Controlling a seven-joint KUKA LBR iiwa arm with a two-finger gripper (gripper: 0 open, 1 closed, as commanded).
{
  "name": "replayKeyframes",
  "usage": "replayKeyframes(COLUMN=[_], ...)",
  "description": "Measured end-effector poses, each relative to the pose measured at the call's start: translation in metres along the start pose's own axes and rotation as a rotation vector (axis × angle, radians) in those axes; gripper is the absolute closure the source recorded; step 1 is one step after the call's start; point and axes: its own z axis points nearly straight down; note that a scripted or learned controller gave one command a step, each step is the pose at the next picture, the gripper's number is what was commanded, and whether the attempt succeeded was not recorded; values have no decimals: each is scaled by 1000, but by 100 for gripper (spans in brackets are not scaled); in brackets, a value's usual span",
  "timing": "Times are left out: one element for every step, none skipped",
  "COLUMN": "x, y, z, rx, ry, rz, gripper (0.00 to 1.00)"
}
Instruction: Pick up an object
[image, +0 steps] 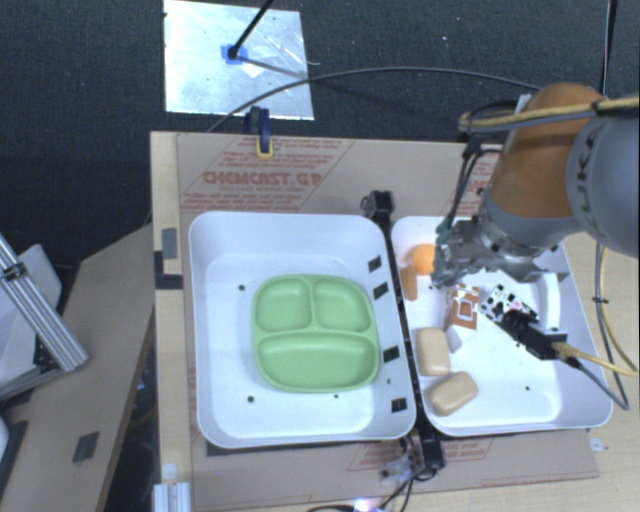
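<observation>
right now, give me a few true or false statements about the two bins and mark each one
1. A green divided plate lies in the left bin. True.
2. The plate has three compartments. True.
3. Two tan blocks lie in the left bin. False: they lie in the right bin, near its left wall.
4. The gripper hangs over the left bin. False: it is over the right bin.
5. An orange ball sits beside the gripper. True.

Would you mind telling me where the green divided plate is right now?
The green divided plate lies in the middle of the left bin, across the divider from the two tan blocks in the right bin.
</observation>
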Motion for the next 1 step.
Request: replayKeyframes(x=[50], y=[9], z=[1], rx=[-1], ry=[0], rz=[0], gripper=[100])
